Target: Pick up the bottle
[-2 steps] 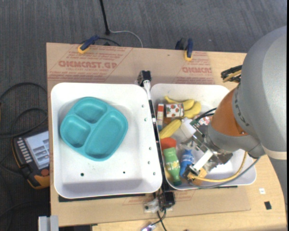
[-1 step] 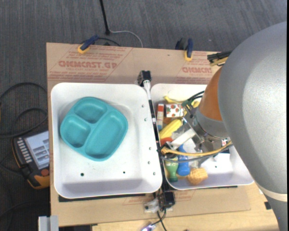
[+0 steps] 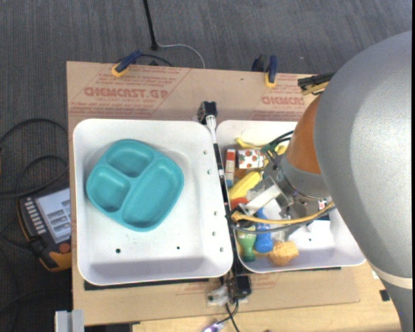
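Carpet, dark grey and ribbed, lies all round the bench, and you see a thin black pole slanting down from the top edge, with a pale cable curling away from its foot. At the left, black cables loop over the floor beside a handheld unit with a pale face and an orange casing.

The bench top is a brown board printed with red lettering, held at its far edge by two yellow-and-blue clamps. The two white bins sit on it, touching along their inner walls. The left bin holds a teal divided plate, lying flat.

The right bin holds a crowded heap: a yellow piece, a dotted white-and-red box, blue and green pieces and a tan lump by the near wall. The bottle must be somewhere in this heap, but you cannot tell which piece it is.

The grey arm covers the right side of that bin, its orange band above the heap. The gripper sits low among the clutter, and you cannot tell whether it is wide, narrow or holding anything.
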Motion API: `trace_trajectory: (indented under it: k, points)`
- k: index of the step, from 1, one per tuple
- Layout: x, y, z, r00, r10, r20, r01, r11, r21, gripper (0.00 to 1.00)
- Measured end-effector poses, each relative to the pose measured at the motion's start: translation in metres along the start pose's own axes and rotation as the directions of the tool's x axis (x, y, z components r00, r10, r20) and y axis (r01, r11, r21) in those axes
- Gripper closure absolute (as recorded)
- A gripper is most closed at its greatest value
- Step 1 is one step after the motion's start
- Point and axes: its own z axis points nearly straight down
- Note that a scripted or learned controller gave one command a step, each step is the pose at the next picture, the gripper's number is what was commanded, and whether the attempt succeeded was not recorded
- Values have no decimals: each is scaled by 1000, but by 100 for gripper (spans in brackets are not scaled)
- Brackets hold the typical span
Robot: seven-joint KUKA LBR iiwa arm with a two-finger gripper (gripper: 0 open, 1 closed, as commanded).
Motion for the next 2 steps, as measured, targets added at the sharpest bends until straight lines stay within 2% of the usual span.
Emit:
trace_trajectory:
  k: [2]
  points:
    - [0,0,0,1000,0,0,0,1000,0,0]
